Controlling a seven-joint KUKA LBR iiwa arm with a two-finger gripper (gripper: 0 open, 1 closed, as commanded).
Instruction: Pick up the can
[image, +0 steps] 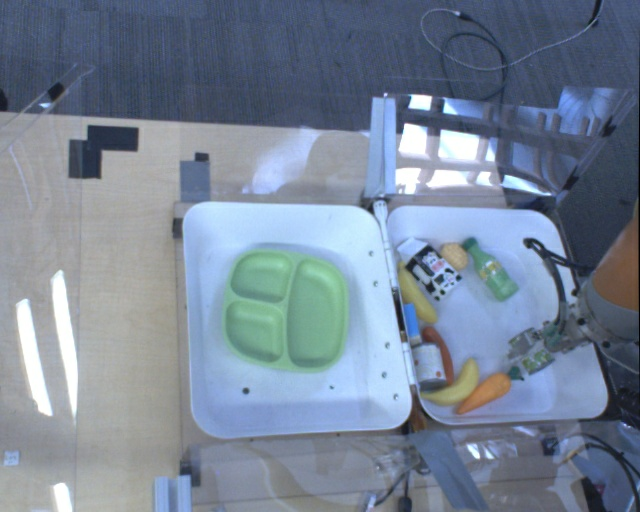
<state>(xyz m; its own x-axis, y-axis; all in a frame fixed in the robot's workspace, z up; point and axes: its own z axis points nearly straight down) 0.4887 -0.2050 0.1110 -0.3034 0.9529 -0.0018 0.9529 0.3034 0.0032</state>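
Red-labelled can (430, 362) lies ungrasped, right bin (580, 400) at 9 o'clock; gripper (530, 352) at 4 o'clock, finger state indeterminate; pick pending.

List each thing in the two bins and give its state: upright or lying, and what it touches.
Green plate: flat in left bin.
Can: lying by the divider, touching a banana.
Carrot: lying, tip at that banana.
Green bottle: lying on its side.
Gripper: low over right bin, holding nothing visible.

fixed camera above bench (100, 300), slanted down, both bins (200, 330)
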